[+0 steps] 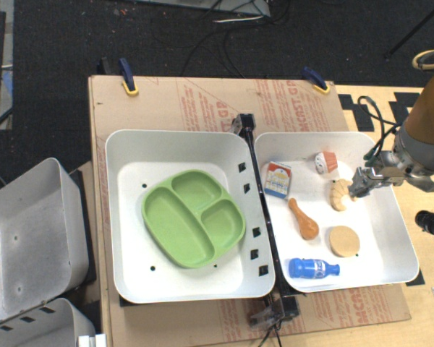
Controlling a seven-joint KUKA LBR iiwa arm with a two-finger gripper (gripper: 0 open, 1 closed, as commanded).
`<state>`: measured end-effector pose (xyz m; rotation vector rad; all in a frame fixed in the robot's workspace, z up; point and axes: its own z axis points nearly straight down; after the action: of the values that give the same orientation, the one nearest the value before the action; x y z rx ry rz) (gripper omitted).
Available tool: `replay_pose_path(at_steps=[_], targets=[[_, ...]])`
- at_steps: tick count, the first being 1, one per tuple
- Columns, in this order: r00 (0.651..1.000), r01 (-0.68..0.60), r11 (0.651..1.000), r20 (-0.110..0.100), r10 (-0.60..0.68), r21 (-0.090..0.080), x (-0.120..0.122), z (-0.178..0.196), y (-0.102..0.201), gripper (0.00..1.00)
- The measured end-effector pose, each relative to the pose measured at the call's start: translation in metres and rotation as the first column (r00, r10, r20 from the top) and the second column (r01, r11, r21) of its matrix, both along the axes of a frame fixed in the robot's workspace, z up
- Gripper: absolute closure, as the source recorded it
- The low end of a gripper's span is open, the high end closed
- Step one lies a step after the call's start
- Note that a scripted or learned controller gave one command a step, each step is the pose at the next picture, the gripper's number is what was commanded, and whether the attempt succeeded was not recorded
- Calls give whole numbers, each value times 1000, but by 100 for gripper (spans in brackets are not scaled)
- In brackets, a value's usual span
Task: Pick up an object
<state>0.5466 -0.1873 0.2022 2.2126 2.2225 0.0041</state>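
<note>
Hand (361, 184) beside pale croissant (339, 194)

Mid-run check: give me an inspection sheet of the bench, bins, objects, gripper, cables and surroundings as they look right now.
Surface: brown cardboard sheet under two white bins, clipped at the far edge.
Job's things: right bin holds a small carton, red-and-white block, beige pastry-like piece, orange wooden spoon, round tan disc, blue bottle.
Clutter: green divided plate in left bin.
Gripper: gripper low beside the pastry piece.
Cables: black cables on the floor beyond.
Surroundings: grey tub at left.
</note>
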Motion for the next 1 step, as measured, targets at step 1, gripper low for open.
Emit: replay_pose_path(at_steps=[1], targets=[[1000, 1, 1000, 1, -1, -1, 2, 53, 0, 100]])
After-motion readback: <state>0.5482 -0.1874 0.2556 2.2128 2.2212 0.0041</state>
